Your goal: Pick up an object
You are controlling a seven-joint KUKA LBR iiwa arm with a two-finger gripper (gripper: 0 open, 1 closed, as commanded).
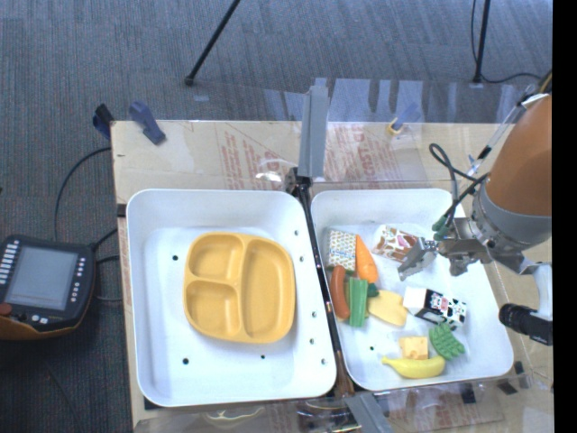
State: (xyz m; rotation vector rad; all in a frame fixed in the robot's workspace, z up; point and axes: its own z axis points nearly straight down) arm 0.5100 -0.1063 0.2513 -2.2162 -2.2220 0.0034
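Note:
My gripper (441,258) hangs over the right part of the right bin (379,197), just above its floor, fingers spread open with nothing between them. Its left finger (416,260) is beside a printed snack packet (395,240). Just below the gripper lie a small white block (415,298) and a black-and-white carton (444,308). Further left are an orange carrot (365,260), a patterned packet (341,248), a red sausage (338,291), a green vegetable (358,300) and a yellow cheese wedge (388,308). Near the front edge sit a banana (413,366), a cheese cube (415,347) and a green ridged piece (446,341).
The left bin (153,242) holds a yellow divided plate (240,287). A grey post (313,133) stands behind the seam between the bins. A handheld controller (41,282) lies on the floor at the left. Cables (451,174) loop near the wrist.

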